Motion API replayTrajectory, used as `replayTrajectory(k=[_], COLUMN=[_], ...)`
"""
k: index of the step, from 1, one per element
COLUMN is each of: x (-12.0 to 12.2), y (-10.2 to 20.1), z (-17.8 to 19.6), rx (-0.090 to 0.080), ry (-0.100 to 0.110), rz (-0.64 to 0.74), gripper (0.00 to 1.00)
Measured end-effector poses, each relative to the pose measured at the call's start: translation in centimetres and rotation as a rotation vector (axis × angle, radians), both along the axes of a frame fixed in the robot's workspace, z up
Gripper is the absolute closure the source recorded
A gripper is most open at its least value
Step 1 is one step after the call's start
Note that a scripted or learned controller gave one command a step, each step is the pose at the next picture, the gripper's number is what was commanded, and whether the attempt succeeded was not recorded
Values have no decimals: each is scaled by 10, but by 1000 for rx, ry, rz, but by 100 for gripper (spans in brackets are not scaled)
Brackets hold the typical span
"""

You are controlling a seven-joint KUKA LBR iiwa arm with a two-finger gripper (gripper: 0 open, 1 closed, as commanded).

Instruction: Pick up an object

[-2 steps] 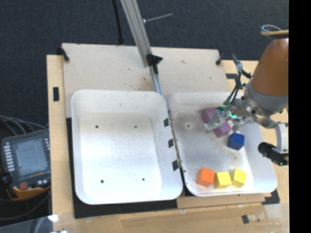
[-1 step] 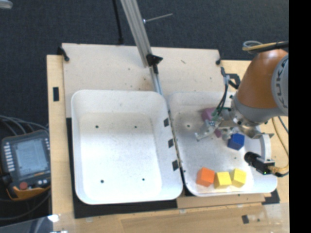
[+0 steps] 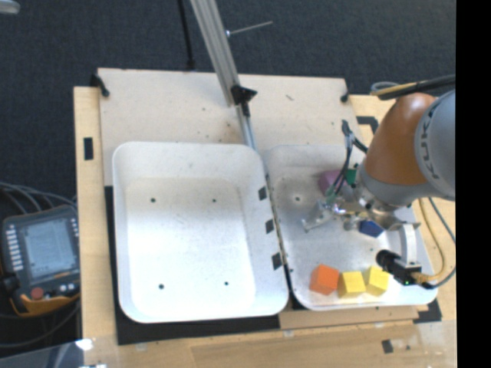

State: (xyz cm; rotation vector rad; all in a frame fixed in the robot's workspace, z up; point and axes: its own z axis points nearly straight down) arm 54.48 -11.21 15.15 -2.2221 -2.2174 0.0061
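The right bin (image 3: 299, 175) holds an orange block (image 3: 324, 279) and two yellow blocks (image 3: 353, 284) (image 3: 377, 280) in a row along its near wall. A small purple object (image 3: 330, 181) lies further back, just beside the arm. A blue piece (image 3: 370, 227) peeks out from under the wrist, mostly hidden. My gripper (image 3: 318, 216) hangs low over the middle of the right bin, below the purple object and apart from the row of blocks. I see nothing held in it.
The left bin (image 3: 192, 156) sits beside the right one, their walls meeting mid-bench. An aluminium pole (image 3: 219, 44) slants up from the back between the bins. A teach pendant (image 3: 42, 248) rests off the bench at left.
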Motion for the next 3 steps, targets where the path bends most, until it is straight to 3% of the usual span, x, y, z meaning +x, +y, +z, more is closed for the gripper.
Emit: replayTrajectory(k=[1, 2, 3], x=[-1, 2, 7], y=[-1, -1, -1], z=[-52, -39, 25], rx=[0, 1, 0], ry=[-1, -9, -13], rz=[1, -6, 5], gripper=[0, 100, 100])
